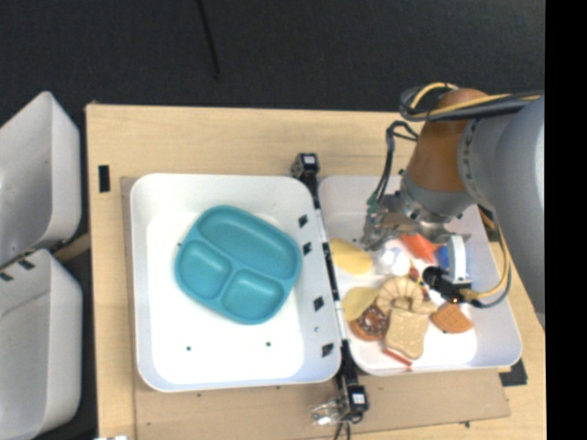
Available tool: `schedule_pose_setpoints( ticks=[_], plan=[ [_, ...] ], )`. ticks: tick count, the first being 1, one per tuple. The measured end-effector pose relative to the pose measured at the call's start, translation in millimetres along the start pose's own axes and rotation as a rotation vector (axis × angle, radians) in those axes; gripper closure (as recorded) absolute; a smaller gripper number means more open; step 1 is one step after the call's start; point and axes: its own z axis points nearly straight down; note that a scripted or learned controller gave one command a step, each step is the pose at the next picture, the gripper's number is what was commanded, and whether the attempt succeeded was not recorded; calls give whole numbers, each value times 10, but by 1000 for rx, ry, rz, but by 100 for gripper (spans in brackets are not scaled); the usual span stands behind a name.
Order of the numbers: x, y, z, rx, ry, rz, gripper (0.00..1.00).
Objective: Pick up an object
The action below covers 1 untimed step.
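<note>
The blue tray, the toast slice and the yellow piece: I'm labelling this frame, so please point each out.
blue tray [238, 262]: camera view, on the ridge between its compartments.
toast slice [407, 335]: camera view, middle of its face.
yellow piece [350, 259]: camera view, its centre.

- The bench [110, 273] looks like pale wood with a matt face.
- Both white bins [156, 356] look like smooth plastic with a slight shine.
- The teal divided plate [238, 264], well left of the gripper [378, 232], is smooth matt plastic.
- The toy bread slice [408, 335] below the gripper looks matt and a little rough.
- The arm [514, 163] has a smooth grey shell.
</note>
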Motion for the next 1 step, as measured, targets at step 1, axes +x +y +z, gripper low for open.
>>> schedule_pose_setpoints(
  ticks=[1],
  plan=[
    [47,100,-558,-6,0,-11,100]
  ],
)
